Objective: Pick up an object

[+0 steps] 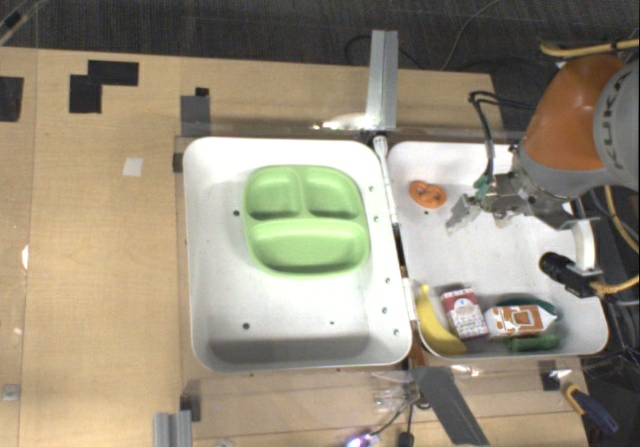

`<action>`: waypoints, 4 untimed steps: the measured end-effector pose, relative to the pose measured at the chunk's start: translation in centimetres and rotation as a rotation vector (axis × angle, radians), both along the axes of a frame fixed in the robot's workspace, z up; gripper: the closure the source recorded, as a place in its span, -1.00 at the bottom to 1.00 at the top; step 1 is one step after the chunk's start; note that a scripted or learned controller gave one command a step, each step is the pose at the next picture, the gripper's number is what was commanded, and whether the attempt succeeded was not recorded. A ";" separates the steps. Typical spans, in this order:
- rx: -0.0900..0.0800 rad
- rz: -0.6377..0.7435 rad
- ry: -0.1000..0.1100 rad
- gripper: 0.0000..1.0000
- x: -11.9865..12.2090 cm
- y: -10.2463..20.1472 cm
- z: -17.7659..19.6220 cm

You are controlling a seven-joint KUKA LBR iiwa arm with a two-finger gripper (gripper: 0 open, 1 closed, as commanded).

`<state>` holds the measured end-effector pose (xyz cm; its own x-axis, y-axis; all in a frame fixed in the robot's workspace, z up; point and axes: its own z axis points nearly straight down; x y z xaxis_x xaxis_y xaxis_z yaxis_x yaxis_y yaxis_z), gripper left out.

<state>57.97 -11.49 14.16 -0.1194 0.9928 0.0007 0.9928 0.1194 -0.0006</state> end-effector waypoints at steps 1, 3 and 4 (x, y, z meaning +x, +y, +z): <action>-0.001 0.157 -0.006 -1.00 9.1 -1.8 -4.1; -0.001 -0.024 -0.012 -1.00 7.9 1.6 -5.2; -0.001 0.116 -0.005 -1.00 3.3 1.5 -0.3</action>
<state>61.24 -10.02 13.82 -0.2331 0.9725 -0.0009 0.9724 0.2331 0.0046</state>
